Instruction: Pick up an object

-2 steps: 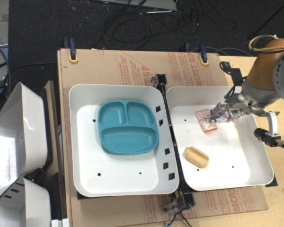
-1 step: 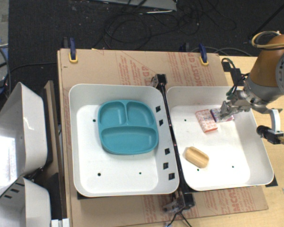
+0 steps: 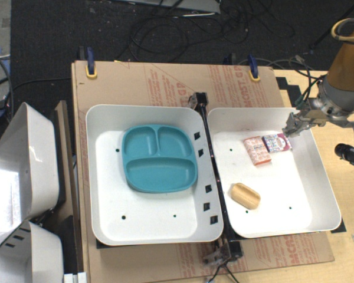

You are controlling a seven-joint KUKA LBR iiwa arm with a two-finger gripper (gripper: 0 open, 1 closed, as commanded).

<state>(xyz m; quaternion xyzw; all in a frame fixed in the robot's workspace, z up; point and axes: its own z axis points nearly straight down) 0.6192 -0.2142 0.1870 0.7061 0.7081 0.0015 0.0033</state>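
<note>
We see the claw [image 3: 290,128] right by the pink packets [image 3: 266,147]; how far open, we cannot tell. A bread roll [image 3: 245,196] lies near.

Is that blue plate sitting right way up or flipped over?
Right way up. The blue plate lies flat in the left bin, its three hollow compartments facing the camera.

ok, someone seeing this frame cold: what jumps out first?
Probably the teal divided plate, filling the middle of the left bin. Next, the right bin: a pink packet beside a smaller printed packet near its far side, and a tan bread-like piece nearer the front. The gripper sits at that bin's far right corner, just by the packets.
</note>
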